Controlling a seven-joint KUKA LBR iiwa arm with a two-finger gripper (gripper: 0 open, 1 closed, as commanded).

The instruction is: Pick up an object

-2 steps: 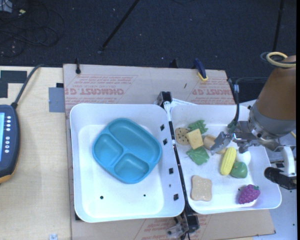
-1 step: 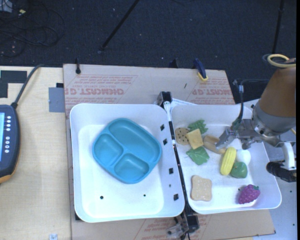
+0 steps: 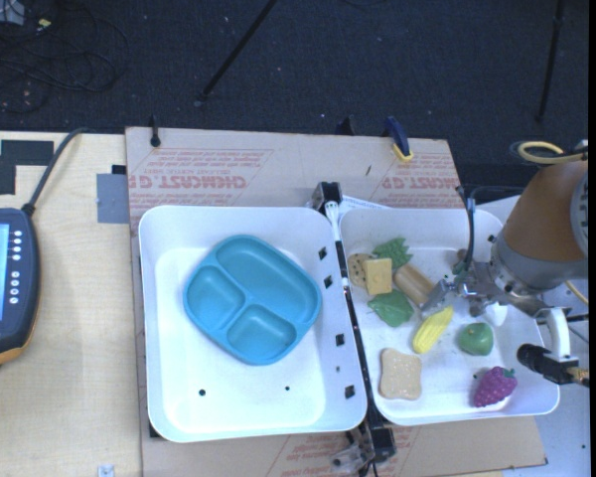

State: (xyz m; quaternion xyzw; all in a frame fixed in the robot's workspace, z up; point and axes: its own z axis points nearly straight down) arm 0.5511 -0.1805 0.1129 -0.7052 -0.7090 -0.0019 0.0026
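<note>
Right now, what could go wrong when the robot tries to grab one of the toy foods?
The gripper sits low in the right bin among tightly packed toys. It might knock the yellow corn or green pepper aside instead of grabbing one. The green apple looks round, so it could roll away if bumped. The arm's bulk also hangs near the bin's right edge.
</note>
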